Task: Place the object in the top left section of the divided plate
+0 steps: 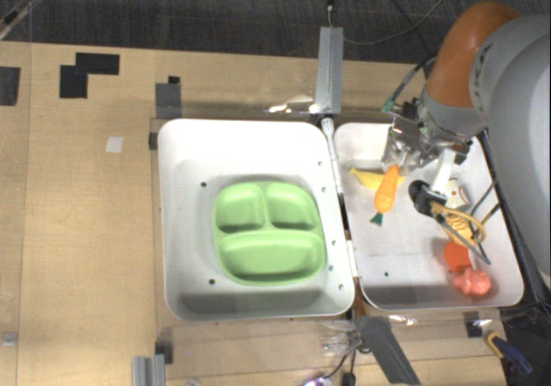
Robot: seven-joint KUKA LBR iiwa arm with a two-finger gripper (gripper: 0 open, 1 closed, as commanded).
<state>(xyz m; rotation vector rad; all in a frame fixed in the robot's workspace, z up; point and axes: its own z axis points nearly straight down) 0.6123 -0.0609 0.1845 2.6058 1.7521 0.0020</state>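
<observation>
Your end effector (405,158) hovers at the carrot's (387,189) top, grip state unclear; the toy looks light, stiff, slick, so grasp mid-body

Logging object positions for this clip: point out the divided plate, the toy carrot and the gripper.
divided plate (269,258): camera view, bottom section's floor.
toy carrot (386,190): camera view, middle of orange body.
gripper (403,157): camera view, between the fingertips.
</observation>
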